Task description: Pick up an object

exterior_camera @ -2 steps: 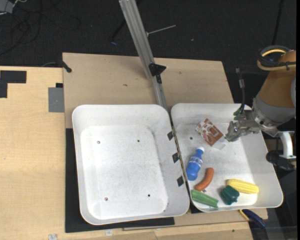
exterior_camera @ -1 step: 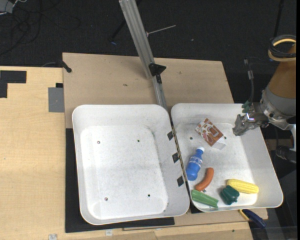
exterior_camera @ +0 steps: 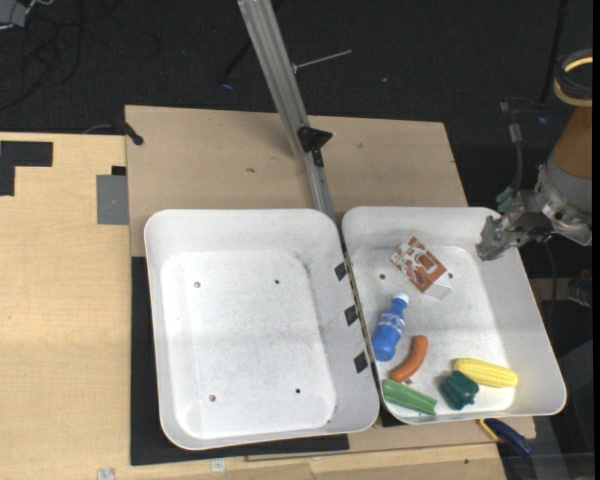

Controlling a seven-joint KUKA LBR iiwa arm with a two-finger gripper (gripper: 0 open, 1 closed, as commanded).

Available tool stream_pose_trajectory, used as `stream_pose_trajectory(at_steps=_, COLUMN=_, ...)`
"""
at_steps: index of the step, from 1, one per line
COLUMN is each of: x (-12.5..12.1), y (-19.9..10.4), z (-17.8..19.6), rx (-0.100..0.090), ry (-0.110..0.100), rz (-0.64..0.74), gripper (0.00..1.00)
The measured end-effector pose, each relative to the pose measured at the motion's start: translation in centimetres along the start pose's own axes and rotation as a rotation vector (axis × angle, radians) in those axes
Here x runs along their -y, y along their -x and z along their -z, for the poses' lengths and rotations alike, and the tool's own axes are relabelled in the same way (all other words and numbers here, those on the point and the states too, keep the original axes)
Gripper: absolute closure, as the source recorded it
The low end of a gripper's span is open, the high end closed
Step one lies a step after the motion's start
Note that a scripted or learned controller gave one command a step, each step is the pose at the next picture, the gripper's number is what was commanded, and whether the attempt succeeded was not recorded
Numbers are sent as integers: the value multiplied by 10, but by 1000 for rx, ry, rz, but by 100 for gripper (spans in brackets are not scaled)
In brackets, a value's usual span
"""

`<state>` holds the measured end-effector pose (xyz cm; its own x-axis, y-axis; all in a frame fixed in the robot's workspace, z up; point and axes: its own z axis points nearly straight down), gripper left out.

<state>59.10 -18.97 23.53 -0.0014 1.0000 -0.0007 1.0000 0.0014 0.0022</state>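
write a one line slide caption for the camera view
Gripper at the right bin's far edge, above a blue bottle, sausage and corn.

- Both bins (exterior_camera: 245, 268) look like matt white plastic with fine speckling.
- The worktop (exterior_camera: 50, 298) is pale, matt wood grain.
- The slanted rail (exterior_camera: 280, 78) is ribbed, silvery metal.
- The blue bottle (exterior_camera: 389, 330) looks like glossy plastic.

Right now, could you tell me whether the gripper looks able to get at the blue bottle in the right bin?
Probably yes: the blue bottle lies apart from its neighbours, nothing over it, and the gripper hovers at that bin's far right rim.
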Motion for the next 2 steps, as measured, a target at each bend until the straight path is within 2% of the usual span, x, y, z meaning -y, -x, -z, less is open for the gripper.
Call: stream_pose_trajectory(at_steps=2, x=16, y=-112, z=15, rx=-4, ry=-6, rz=3, gripper=100)
